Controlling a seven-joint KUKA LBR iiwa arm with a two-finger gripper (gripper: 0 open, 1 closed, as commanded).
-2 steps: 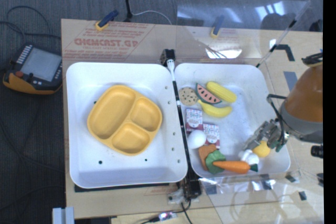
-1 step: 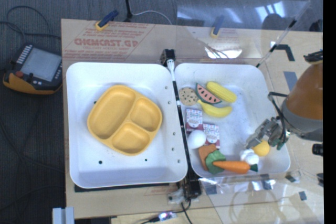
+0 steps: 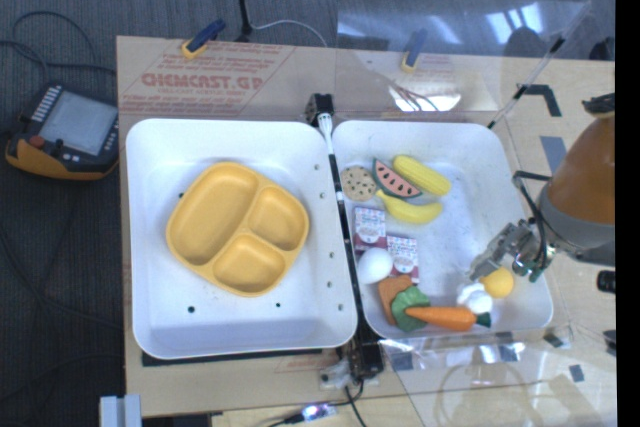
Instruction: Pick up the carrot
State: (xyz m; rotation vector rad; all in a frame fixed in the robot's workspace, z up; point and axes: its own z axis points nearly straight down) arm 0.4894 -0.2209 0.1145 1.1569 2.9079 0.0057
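Observation:
The carrot (image 3: 443,318) is orange with a green leafy top at its left end. It lies flat near the front edge of the right bin (image 3: 497,153). My gripper (image 3: 510,259) hangs over the bin's right side, above and to the right of the carrot and apart from it. It stands open with nothing between its fingers. A small yellow round piece (image 3: 498,283) and a white piece (image 3: 474,297) lie just below the gripper, between it and the carrot's right end.
The right bin also holds a watermelon slice (image 3: 392,179), a corn cob (image 3: 421,175), a banana (image 3: 410,209), a cookie (image 3: 355,181), two small cartons (image 3: 370,225), a white egg (image 3: 375,264) and an orange-and-green piece (image 3: 398,295). In the left bin lies a yellow divided plate (image 3: 237,227).

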